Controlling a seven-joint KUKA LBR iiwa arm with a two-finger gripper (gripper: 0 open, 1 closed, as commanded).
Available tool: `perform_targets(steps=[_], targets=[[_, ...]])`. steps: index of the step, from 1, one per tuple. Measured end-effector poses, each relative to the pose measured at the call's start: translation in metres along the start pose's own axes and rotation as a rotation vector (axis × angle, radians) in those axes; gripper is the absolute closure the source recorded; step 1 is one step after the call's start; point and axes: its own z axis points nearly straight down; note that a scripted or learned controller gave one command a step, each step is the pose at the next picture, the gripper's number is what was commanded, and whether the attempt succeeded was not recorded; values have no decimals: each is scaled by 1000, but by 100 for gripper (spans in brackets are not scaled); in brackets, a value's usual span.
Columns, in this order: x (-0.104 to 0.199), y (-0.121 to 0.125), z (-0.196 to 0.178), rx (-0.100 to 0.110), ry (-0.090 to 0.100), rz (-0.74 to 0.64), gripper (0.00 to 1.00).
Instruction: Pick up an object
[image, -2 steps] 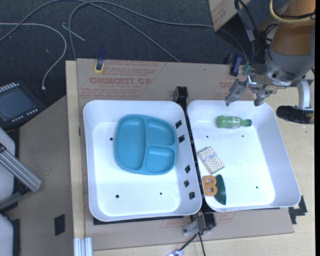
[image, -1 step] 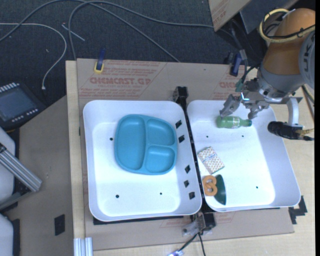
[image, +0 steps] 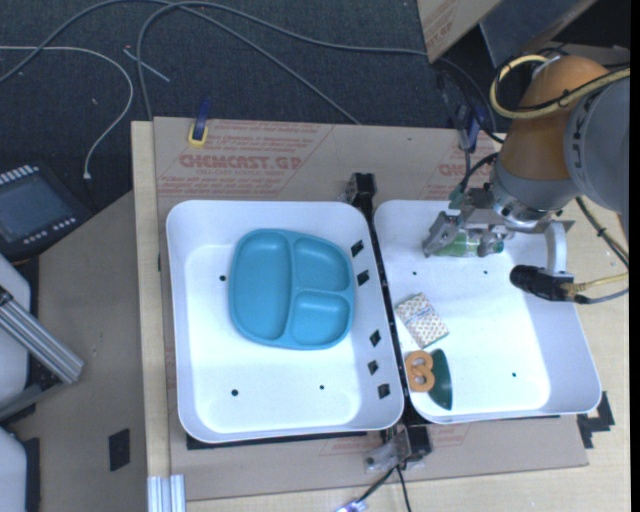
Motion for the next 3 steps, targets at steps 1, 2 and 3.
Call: perform_targets(steps=[1, 2, 3], targets=[[9, 4, 56, 1, 0, -1, 0], [9, 6, 41, -7, -1, 0, 100], [3, 16, -18, -14, -3, -1, 100]])
